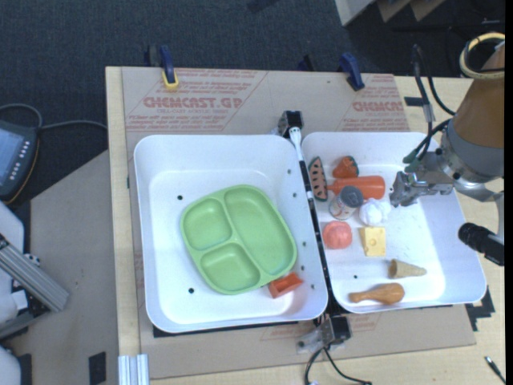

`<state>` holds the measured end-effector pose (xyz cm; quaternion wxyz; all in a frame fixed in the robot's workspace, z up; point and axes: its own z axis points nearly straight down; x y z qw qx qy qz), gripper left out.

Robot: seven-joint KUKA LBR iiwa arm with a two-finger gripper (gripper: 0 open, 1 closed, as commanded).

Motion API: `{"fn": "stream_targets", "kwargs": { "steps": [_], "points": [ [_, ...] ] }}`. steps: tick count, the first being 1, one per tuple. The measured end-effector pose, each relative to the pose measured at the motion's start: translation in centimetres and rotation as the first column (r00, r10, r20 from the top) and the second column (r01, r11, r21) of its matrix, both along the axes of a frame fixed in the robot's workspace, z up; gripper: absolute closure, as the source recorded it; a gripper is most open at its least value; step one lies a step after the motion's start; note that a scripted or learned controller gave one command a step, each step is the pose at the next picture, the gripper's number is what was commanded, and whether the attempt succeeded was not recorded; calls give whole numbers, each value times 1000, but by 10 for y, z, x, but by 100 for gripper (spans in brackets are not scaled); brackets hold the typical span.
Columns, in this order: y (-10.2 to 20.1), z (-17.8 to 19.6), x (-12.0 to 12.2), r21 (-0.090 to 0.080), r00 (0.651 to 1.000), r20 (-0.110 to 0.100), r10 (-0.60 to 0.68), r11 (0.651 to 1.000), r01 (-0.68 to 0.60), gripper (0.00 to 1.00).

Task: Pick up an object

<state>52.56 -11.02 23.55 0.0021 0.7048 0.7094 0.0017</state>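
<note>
Overhead view: my gripper (398, 195) hovers over the right bin (449, 291) with nothing between its fingers; whether they are apart or together I cannot tell. No pick is made yet. A white ball (373, 212) lies just beside it, near a cheese wedge (373, 241) and an orange carrot (362, 186). The left bin (160, 215) bears a green tray (237, 239).

Robotics lab, clamped bench board (240, 95), white bins (152, 215), dark carpet
</note>
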Motion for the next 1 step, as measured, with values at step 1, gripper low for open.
{"fn": "stream_targets", "kwargs": {
  "steps": [1],
  "points": [
    [27,-11,38,0,1000,-2,-1,1000,1,100]
  ]
}}
